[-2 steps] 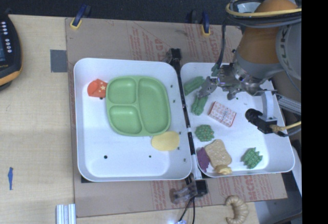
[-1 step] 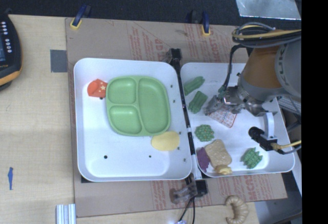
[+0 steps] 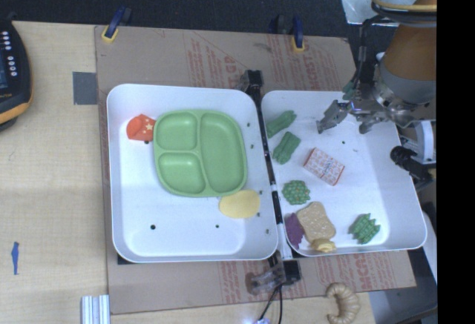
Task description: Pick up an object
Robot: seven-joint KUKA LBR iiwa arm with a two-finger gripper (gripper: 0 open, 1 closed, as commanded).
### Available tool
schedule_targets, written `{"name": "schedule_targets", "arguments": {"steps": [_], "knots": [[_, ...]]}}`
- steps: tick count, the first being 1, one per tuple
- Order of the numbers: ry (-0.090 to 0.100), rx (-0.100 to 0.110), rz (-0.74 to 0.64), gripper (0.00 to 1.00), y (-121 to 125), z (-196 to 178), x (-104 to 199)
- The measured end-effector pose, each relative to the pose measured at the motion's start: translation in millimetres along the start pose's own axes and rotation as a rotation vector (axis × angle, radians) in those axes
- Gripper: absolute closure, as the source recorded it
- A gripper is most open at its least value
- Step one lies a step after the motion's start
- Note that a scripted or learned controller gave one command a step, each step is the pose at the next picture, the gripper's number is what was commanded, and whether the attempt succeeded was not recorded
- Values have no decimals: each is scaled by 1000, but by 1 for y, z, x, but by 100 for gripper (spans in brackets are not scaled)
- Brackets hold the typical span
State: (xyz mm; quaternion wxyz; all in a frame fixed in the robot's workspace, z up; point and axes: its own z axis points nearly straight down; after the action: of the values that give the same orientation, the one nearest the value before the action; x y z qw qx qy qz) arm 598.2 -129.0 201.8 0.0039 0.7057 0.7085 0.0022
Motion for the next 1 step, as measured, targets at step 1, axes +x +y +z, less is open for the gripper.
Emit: {"name": "schedule_targets", "arguments": {"steps": [1], "knots": [[5,14,-6,0,0,10,56]]}}
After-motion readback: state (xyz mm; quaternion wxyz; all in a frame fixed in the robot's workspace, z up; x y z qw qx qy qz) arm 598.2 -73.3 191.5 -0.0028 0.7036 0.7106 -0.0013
